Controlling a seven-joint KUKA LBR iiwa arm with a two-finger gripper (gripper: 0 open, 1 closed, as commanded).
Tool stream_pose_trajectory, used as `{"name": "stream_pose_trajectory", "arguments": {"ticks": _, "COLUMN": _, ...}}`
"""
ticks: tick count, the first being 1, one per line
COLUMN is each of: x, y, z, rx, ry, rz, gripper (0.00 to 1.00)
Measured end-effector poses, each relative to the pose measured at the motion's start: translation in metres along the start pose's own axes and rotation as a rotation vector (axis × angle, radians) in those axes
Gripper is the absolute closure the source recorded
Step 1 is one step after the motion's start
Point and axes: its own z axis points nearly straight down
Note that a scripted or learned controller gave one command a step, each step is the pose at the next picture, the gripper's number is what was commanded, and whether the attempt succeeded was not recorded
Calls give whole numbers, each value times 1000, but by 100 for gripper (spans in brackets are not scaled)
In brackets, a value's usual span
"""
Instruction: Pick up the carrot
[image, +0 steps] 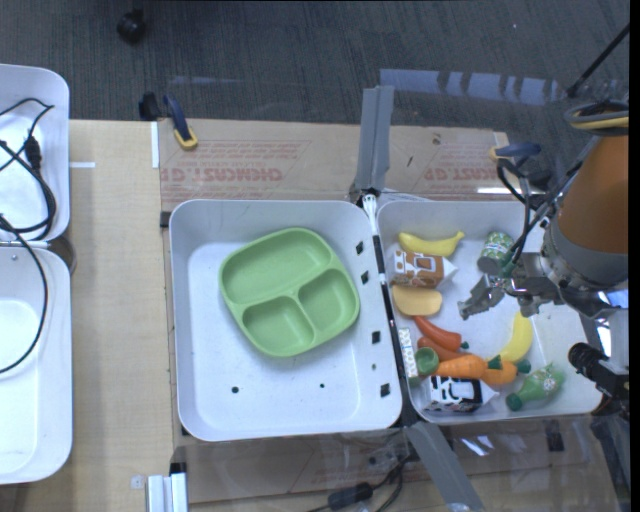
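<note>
The carrot (472, 368) is orange with a green top at its left end. It lies flat near the front of the right bin (560, 405), between a red chili (440, 332) and a black-and-white packet (455, 393). My gripper (497, 302) hangs over the middle of the right bin, above and slightly right of the carrot and apart from it. Its fingers (470, 305) stand open with nothing between them.
Around the carrot lie two bananas (430, 243) (517, 338), a green can (495, 250), a small carton (418, 266), a yellow-orange fruit (416, 299) and a green bottle (535, 388). The left bin (200, 400) holds a green divided plate (290, 290).
</note>
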Motion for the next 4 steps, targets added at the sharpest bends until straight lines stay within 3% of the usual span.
{"name": "stream_pose_trajectory", "arguments": {"ticks": 1, "x": -64, "y": -7, "z": 128, "rx": -20, "ry": -7, "rz": -91, "gripper": 0}}
{"name": "stream_pose_trajectory", "arguments": {"ticks": 2, "x": -64, "y": -6, "z": 133, "rx": -27, "ry": -11, "rz": -149, "gripper": 0}}
{"name": "stream_pose_trajectory", "arguments": {"ticks": 4, "x": -70, "y": -7, "z": 137, "rx": -20, "ry": -4, "rz": -209, "gripper": 0}}
